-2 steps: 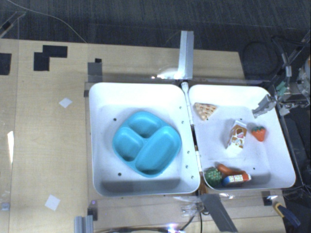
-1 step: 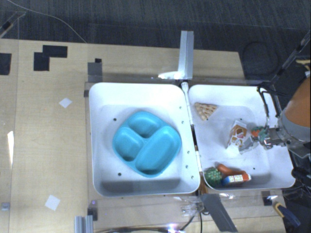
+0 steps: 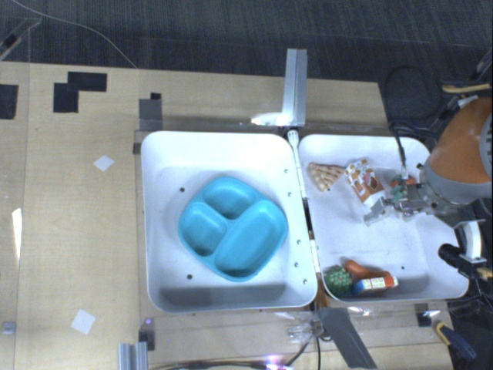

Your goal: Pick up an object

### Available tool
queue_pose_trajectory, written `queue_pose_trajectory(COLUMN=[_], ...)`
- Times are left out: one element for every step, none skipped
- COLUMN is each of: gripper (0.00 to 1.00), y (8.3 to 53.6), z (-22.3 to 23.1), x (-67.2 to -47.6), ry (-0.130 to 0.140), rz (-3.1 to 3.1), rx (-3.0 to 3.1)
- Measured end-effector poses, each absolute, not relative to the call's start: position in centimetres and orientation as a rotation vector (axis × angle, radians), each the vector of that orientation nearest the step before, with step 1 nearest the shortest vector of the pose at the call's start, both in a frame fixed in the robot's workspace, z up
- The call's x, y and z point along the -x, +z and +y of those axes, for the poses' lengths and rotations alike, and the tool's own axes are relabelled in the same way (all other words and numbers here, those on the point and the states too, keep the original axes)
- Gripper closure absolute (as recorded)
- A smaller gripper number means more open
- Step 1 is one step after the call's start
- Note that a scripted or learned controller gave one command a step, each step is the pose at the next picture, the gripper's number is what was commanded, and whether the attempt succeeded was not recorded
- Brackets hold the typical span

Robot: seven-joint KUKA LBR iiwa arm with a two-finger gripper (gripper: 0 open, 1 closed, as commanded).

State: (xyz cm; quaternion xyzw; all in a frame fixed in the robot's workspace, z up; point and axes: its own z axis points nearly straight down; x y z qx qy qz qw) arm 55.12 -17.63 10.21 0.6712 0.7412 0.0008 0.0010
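Left bin (image 3: pixel 162 206) holds blue divided tray (image 3: pixel 233 227); right bin (image 3: pixel 431 272) toys

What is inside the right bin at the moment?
The right bin holds a tan waffle-patterned wedge, an orange-and-white packet, and near the front wall a green item, an orange piece and a small bottle. The gripper hovers inside; the arm covers the bin's right edge.
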Motion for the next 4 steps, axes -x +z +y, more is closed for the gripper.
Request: queue_pose_trajectory(gripper=[0.00,0.00,0.00,0.00], y=[9.7,8.9,18.4,12.0], z=[-20.1,-21.1,-16.9,-17.4], x=[-59.9,-66.4,-66.4,-66.0], ry=[0.003,-0.027,0.003,0.027], rz=[2.437,2.493,2.144,2.119], rx=[-1.978,-1.957,-2.291,-2.288])
